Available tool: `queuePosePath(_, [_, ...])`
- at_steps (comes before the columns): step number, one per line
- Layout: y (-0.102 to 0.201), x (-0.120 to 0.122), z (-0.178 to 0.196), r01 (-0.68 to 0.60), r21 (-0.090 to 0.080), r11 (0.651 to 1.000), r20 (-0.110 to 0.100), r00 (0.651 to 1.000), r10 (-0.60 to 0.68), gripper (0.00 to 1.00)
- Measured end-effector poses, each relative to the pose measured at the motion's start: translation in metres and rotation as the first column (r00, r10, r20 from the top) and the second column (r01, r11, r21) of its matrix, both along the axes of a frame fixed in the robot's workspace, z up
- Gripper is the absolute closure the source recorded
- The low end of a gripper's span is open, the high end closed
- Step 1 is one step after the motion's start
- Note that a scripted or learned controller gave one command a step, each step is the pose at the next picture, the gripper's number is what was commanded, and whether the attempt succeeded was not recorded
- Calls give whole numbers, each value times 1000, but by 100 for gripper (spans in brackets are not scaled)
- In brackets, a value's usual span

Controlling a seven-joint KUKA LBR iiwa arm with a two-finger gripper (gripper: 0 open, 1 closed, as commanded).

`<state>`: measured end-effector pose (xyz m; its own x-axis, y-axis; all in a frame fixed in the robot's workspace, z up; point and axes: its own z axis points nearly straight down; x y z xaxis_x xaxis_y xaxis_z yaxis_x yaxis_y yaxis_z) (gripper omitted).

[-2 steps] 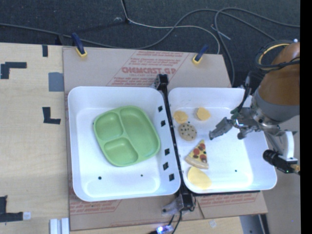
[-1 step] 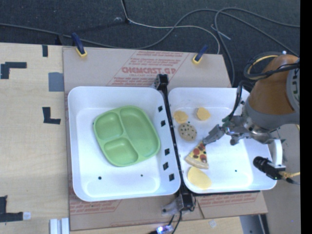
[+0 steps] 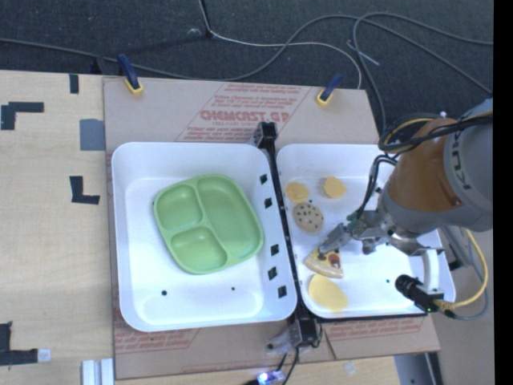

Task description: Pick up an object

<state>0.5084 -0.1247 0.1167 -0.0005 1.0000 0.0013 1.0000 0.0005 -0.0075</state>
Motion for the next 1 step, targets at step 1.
queuePosePath(1, [0,1,13,-2,0,1000,4,1000,2,100])
